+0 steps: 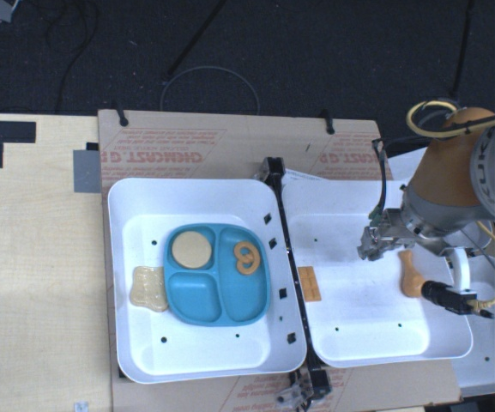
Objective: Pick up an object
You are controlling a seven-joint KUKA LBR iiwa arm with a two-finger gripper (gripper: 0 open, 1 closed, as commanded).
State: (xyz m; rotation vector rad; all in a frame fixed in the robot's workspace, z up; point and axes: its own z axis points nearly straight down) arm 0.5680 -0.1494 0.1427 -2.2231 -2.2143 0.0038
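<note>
1. Blue divided tray (202, 303) sits in the left bin (135, 230), with a round tan cracker (190, 249) in its 10 o'clock compartment and a small brown pretzel (246, 257) in its 2 o'clock compartment.
2. Pale, lumpy, yellowish piece (148, 287) lies touching the tray's 9 o'clock edge.
3. Orange flat tag (308, 283) rests at the right bin's (359, 333) 9 o'clock side, beside the divider.
4. Tan, elongated, wooden-looking object (411, 275) lies at the right bin's 3 o'clock side, partly under the arm.
5. Grey gripper (372, 245) hangs over the right bin, at 9 o'clock from that tan object; its fingers are too blurred to read, so I cannot tell their spread.
</note>
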